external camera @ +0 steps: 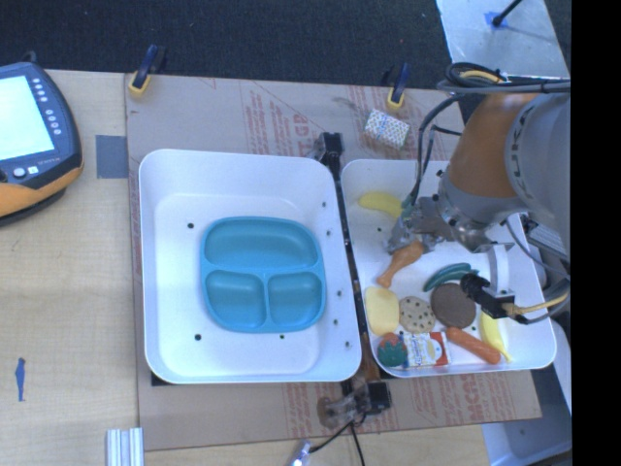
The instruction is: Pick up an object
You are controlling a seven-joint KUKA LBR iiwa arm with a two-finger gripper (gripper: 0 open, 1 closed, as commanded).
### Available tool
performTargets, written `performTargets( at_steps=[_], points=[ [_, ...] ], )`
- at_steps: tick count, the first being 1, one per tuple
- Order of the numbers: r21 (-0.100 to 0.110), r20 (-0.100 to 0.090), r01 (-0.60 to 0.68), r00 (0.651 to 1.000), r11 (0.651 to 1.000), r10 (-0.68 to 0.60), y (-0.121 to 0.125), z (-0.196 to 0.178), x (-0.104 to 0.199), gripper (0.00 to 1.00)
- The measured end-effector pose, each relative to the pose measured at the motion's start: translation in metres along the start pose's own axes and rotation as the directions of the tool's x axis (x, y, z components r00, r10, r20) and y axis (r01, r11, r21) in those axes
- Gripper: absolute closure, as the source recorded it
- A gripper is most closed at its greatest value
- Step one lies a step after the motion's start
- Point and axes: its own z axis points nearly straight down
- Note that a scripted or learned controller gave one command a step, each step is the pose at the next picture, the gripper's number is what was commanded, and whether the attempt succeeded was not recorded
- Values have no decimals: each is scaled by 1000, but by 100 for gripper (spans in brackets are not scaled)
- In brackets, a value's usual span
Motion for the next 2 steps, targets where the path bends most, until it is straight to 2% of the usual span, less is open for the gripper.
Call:
performTargets(
  at_steps=[1,2],
  points=[
    [-6,-2,-3,1000,1000,3,12,-117,55,100],
    [-4,-4,-3,1000,1000,3,-26,-153,130,100]
  ],
)
